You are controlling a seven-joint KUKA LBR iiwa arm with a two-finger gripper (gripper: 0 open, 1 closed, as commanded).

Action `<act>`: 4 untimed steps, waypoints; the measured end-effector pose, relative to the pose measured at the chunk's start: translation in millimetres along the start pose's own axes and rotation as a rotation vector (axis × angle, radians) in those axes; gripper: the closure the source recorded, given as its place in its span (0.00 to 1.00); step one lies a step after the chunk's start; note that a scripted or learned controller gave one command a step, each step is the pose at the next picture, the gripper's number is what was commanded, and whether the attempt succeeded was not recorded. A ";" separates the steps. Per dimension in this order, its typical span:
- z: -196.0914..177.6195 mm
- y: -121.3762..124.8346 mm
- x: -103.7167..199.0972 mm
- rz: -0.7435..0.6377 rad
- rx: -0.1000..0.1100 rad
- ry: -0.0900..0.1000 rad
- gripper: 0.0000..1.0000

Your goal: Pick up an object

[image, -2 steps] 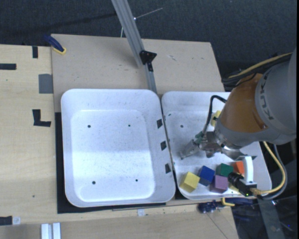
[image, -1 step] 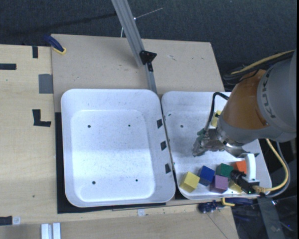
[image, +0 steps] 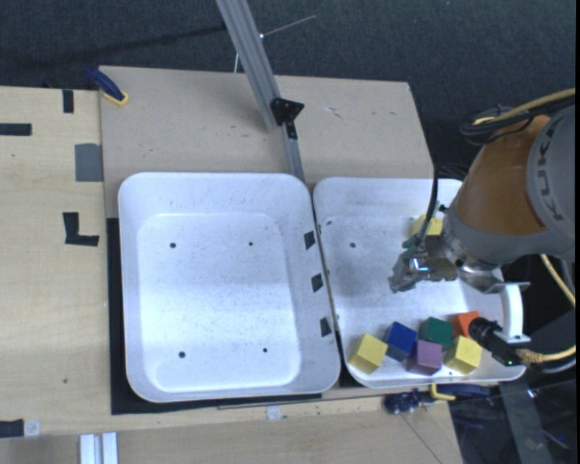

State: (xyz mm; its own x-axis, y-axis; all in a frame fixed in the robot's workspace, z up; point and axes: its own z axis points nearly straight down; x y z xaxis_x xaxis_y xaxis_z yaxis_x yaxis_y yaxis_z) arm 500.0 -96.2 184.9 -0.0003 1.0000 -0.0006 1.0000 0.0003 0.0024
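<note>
My gripper [image: 404, 276] hangs over the middle of the right bin [image: 362, 211], its dark fingers pointing down and left above bare bin floor. Whether anything sits between them is too small to tell. Along the bin's front edge lie several blocks: a yellow block [image: 369, 353], a blue block [image: 401, 339], a purple block [image: 427, 356], a green block [image: 435, 333], another yellow block [image: 467, 355] and an orange block [image: 466, 321]. One more yellow block [image: 429, 227] peeks out behind the wrist.
The left bin [image: 213, 283] sits beside the right one, its raised rim between them. A grey metal pole [image: 256, 51] slants in from the top to the bins' back edge. Cables trail off the arm at the right.
</note>
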 end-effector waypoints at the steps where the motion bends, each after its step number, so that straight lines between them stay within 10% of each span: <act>1: -52.6 1.3 0.1 -0.002 -0.002 0.000 1.00; 4: -55.6 19.9 160.2 -0.007 0.004 0.002 1.00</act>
